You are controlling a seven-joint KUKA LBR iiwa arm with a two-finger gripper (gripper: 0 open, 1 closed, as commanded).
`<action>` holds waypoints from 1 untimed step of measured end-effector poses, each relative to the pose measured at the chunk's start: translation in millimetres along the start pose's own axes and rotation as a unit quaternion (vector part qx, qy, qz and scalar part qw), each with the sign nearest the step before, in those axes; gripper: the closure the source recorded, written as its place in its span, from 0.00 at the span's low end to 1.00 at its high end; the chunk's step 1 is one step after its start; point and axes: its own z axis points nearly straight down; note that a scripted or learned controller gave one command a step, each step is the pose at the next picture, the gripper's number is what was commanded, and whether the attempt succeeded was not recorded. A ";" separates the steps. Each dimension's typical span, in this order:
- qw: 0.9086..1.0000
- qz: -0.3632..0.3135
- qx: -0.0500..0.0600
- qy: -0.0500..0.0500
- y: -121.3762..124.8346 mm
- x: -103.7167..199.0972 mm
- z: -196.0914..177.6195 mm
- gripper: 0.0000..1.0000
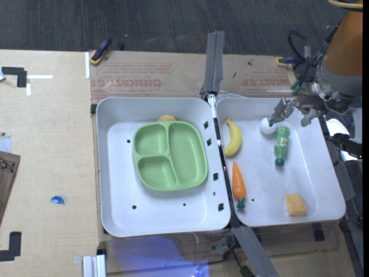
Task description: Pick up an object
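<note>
Above right bin (323,178) | claw (295,113) open, empty | near green bottle (281,145)

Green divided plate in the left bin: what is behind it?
A small yellow-orange object peeks out behind the green plate. The plate covers most of it, so what it is cannot be told.

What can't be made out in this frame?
- Yellow-orange object in the left bin: mostly hidden behind the green divided plate; identity unclear.
- White object by the green bottle cap: too small and washed out to identify.
- Gripper: blurred by clutter; grip state unreadable.
- Arm: cut off by the top and right edges.
</note>
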 end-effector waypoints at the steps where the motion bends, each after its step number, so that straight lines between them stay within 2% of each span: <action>1: 0.997 -0.075 -0.002 -0.001 -5.0 5.0 -36.1 0.00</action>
